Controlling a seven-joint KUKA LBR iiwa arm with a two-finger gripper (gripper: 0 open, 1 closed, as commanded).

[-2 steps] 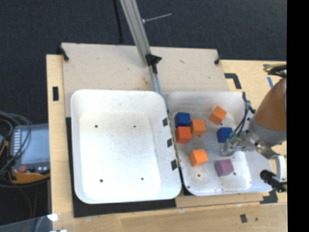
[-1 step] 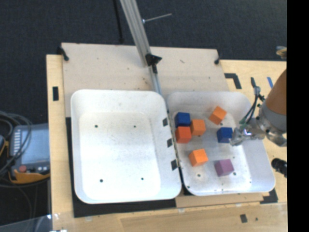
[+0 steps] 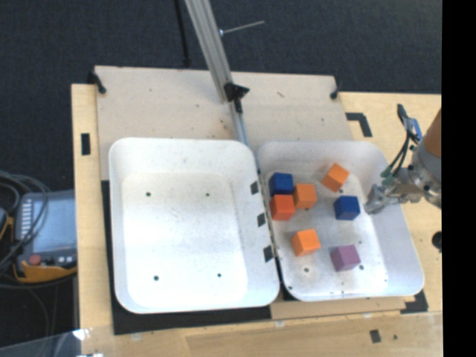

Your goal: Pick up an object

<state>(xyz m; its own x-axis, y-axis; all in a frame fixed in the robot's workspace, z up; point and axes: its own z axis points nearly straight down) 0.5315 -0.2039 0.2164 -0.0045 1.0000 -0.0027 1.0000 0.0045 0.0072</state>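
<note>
Six small matte cubes sat in the right bin. Nearest the gripper, just at its 9 o'clock, was a blue cube, the likeliest pick. Grip state: cannot tell. Best approach judged: centre over it, square to its flat faces, avoiding the purple cube at 6 o'clock.

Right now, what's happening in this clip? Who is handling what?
A grey robot arm reaches in from the right, its gripper low over the right-hand bin, next to a blue cube. Nothing is visibly held yet. That bin also holds another blue cube, four orange cubes, including one near the back and one nearer the front, and a purple cube. The left bin sits alongside.
</note>
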